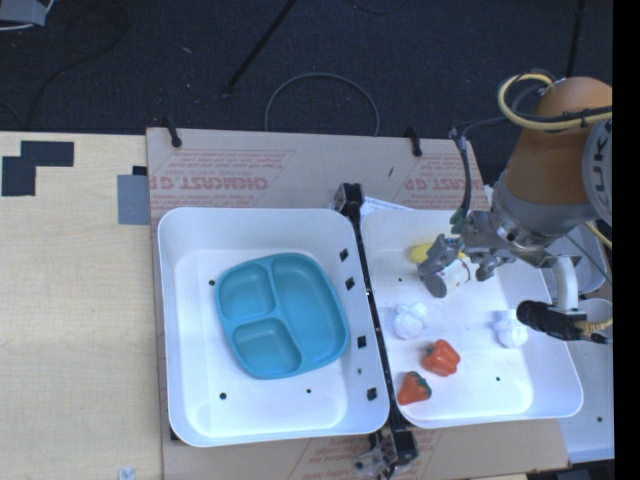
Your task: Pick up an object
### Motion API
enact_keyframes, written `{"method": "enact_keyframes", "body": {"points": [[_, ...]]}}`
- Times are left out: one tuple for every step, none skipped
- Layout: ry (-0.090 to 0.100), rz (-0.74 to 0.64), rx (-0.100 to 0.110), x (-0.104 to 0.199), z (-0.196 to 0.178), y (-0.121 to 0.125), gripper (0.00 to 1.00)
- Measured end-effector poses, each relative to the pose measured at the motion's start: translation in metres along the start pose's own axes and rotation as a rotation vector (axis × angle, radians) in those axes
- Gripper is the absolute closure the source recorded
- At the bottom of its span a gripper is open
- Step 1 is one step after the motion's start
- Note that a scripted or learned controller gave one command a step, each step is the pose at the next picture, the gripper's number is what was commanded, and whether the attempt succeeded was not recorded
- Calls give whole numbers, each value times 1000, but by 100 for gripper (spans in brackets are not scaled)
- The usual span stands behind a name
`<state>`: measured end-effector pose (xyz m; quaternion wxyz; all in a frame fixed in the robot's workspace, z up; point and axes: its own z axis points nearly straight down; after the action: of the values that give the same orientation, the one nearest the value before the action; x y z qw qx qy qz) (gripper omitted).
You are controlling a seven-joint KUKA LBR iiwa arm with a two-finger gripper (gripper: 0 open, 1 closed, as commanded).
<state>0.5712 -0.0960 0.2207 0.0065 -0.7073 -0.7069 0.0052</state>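
My gripper [441, 271] hangs low over the back left part of the right bin [540, 393]. A yellow object [420, 252] lies just left of it, and a small white and yellow piece [457, 272] sits right against it. Whether that piece is held, I cannot make out. Nearer the front lie a white lumpy object [408, 320], a red pepper [440, 358] and an orange-red piece with a green tip [413, 388]. Another small white object [511, 332] rests toward the right side.
The left bin [190, 388] holds a blue divided plate [281, 314]. A black divider [366, 308] runs between the two bins. The arm's orange band [565, 138] looms over the right bin's back right corner.
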Motion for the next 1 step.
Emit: {"method": "enact_keyframes", "body": {"points": [[-1,-2,-13,0,-7,2,0]]}}
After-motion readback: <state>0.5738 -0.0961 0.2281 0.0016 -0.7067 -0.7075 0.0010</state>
